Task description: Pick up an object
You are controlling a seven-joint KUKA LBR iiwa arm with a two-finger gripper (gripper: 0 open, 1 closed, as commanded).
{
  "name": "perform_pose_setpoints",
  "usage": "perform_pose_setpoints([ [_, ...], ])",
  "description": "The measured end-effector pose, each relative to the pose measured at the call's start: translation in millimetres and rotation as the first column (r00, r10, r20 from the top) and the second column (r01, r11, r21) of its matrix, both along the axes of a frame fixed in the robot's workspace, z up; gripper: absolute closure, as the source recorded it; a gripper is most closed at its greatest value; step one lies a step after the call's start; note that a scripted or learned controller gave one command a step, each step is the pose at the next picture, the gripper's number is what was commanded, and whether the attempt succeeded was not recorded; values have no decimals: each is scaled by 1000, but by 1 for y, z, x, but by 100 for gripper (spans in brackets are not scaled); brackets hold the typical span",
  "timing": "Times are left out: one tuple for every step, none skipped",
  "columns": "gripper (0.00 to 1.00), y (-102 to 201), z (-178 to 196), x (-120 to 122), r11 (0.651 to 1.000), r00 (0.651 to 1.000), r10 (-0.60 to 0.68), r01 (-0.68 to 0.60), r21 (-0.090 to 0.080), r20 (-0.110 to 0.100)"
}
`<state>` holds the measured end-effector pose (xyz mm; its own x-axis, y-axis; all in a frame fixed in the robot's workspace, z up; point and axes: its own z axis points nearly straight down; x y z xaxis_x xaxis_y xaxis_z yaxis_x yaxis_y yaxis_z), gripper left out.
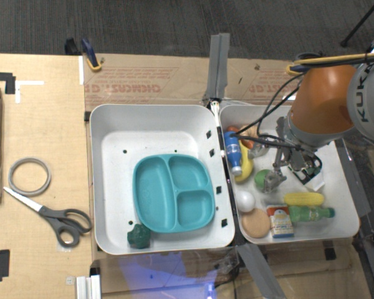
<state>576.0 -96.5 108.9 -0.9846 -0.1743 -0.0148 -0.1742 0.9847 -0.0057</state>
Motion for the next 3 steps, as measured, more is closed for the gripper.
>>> perform_pose_setpoints([
  [0,-12,-13,-69,999,998,-54,54,3,-7],
  [0,-7,-13,-44,993,993,-118,118,2,-9],
  [0,-19,-15,80,948,947,-319,319,-1,-31],
])
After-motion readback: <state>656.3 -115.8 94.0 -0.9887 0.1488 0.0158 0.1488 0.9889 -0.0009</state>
